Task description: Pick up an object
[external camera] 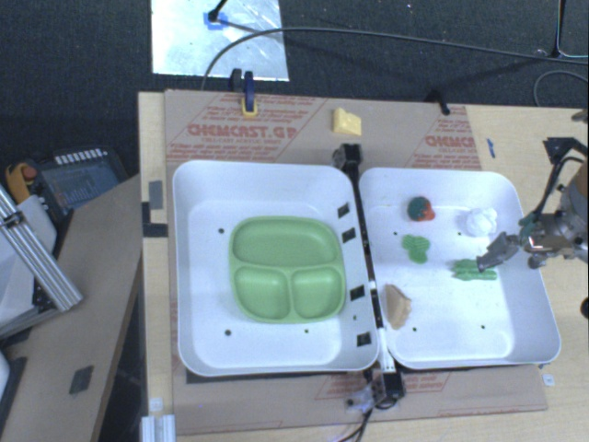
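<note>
While the gripper hovers at the green toy — approach step.
Finger state unclear; next, likely descend and close.

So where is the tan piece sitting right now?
The tan piece lies in the right bin, near its left wall, below the small green item.

Dark carpet floor w/ foil sheet, grey side table.

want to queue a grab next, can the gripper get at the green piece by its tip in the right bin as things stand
Probably yes. The gripper sits low over the right bin, right beside the green piece, with nothing lying between them. The white lump is close but off to one side.
</note>
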Controlling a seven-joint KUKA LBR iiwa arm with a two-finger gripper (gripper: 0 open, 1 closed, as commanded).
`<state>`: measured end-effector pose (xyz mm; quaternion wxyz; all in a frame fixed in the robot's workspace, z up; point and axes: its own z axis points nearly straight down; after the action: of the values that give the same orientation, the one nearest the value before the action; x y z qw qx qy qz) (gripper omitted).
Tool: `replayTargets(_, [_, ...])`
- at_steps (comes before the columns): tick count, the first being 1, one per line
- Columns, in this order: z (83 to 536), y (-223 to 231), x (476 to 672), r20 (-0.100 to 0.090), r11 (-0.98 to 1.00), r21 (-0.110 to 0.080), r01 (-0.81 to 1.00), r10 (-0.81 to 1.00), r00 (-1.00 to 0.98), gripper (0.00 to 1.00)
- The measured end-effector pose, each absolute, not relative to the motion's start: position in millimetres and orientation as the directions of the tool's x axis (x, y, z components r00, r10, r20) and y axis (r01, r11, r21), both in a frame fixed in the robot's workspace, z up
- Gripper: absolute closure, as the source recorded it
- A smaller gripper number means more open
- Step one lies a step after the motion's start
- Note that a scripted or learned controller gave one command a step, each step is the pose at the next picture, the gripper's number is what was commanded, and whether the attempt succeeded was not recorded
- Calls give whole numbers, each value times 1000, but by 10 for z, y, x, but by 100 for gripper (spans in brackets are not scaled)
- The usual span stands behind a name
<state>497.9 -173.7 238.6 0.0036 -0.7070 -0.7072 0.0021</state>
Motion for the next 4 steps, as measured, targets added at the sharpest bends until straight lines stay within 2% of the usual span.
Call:
replayTargets(1, [2431, -1735, 5001, 0, 3, 1, 1000, 1000, -3, 0])
replayTargets(3, [1230, -1823, 5011, 2, 1, -4, 1000, 1000, -1, 0])
replayTargets(4, [828, -1820, 5014, 1, 0, -1, 1000, 1000, 0, 0])
